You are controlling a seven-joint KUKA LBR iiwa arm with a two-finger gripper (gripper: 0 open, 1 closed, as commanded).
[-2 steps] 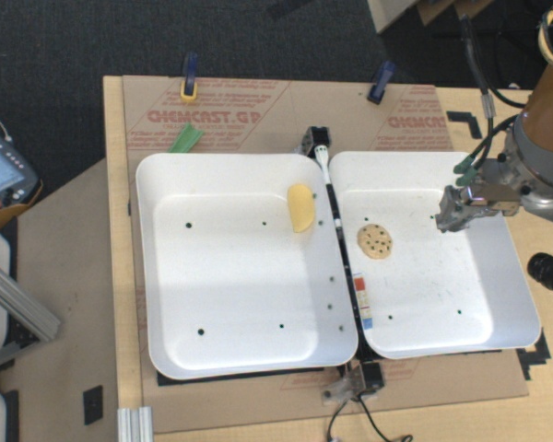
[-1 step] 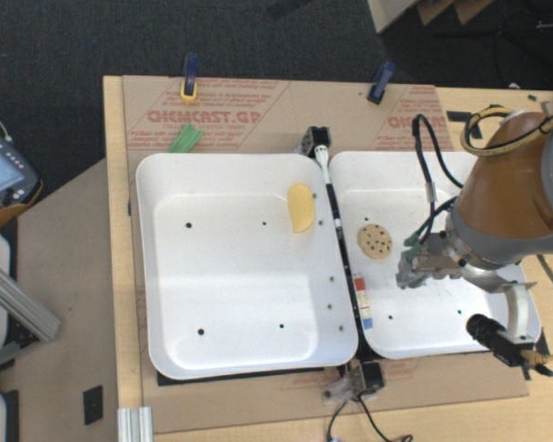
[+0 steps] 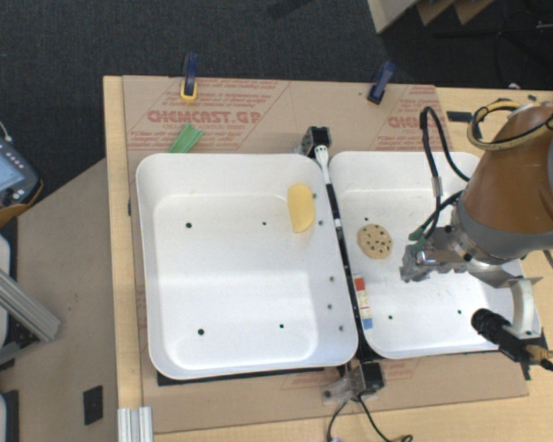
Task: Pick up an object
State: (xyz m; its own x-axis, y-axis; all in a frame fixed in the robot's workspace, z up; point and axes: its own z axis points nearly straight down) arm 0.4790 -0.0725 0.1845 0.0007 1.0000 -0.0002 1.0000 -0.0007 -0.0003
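A round speckled cookie (image 3: 375, 241) lies in the right bin (image 3: 415, 337), near the divider, just left of the arm's pincer (image 3: 415, 267), whose grip state cannot be told. A yellow piece (image 3: 301, 208) rests in the left bin (image 3: 230, 348).

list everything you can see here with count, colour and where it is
bins: 2, white, side by side on the board
yellow piece: 1, yellow, left bin by its right wall
cookie: 1, tan with dark spots, right bin, left part
board: 1, brown with red print, under the bins
clamps: 2, one blue and yellow, one blue, board's far edge
green piece: 1, green, on the board behind the left bin
arm: 1, grey and orange, over the right bin
gripper: 1, grey, right of the cookie
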